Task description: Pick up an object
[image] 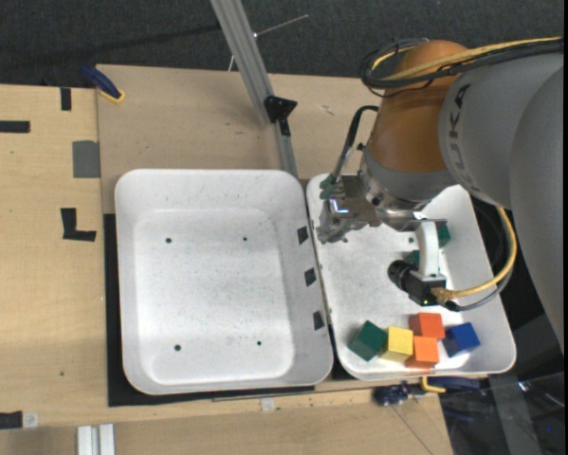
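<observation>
Several small blocks are clustered in the near corner of the right bin (pixel 359 287): a green block (pixel 367 340), a yellow block (pixel 399 341), an orange block (pixel 426 352), a red-orange block (pixel 428 324) and a blue block (pixel 462 337). My gripper (pixel 335 218) hangs low over the far left part of that bin, close to its left wall. It is well away from the blocks, which lie towards the near edge. The bulky grey and orange wrist (pixel 416 140) hides the bin's far side.
The left bin (pixel 217 292) lies beside the right one, their rims touching. A slanted metal bar (pixel 250 55) crosses the bench behind the bins. A black cylinder with a cable (pixel 409 279) hangs from the wrist over the right bin.
</observation>
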Controlling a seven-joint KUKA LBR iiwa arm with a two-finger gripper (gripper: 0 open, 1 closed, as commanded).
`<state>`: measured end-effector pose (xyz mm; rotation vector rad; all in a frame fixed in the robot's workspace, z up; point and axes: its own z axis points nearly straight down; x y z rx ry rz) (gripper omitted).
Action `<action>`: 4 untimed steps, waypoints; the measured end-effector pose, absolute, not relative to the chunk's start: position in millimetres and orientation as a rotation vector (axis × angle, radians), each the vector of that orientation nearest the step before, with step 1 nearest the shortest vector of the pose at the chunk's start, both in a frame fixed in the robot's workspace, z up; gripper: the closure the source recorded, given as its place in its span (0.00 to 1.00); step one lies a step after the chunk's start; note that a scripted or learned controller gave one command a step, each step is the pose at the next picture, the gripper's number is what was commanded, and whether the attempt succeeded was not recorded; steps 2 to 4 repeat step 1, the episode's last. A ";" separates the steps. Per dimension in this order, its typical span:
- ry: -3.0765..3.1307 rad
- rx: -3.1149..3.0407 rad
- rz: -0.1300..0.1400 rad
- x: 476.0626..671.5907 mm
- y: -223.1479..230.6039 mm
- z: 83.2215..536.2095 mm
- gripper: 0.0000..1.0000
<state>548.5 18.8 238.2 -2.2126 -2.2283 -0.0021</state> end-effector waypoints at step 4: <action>-2.227 -2.213 0.002 562.7 72.0 225.1 1.00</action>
